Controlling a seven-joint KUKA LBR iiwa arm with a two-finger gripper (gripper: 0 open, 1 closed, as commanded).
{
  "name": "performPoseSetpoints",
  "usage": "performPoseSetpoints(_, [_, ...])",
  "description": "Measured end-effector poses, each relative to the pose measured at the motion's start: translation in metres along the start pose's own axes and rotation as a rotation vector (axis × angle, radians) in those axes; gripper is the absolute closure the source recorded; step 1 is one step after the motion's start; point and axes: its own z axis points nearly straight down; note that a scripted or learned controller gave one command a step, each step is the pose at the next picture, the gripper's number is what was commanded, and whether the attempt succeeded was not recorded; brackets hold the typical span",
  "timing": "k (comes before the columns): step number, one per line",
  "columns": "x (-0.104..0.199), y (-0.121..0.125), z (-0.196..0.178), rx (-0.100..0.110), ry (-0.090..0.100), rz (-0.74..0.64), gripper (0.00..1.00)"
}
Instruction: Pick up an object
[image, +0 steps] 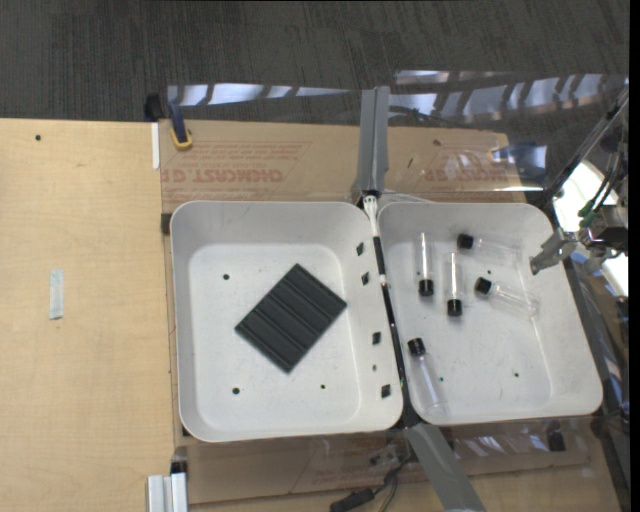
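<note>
Left bin (190, 300): one dark ribbed slab (291, 316) is contained, lying flat.
Right bin (560, 390): five clear black-capped vials (424, 268) are scattered.
Gripper (548, 258): positioned over the right bin's far edge.

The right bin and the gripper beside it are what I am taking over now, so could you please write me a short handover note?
Gripper: over the right bin's right rim, holding nothing that I can see.
Right bin: five clear vials with black caps, one upright in view near the divider, one at the lower left.
Left bin: a dark ribbed block in the middle.
Done: nothing picked.
Left: pick one object.
</note>
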Motion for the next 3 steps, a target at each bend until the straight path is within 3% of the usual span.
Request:
performPoseSetpoints(1, [0.008,0.041,0.126,-0.001,0.000,-0.037,0.00])
performPoseSetpoints(2, [0.073,0.032,0.149,-0.001,0.000,-0.093,0.00])
performPoseSetpoints(3, [0.072,0.032,0.140,0.000,0.000,-0.090,1.00])
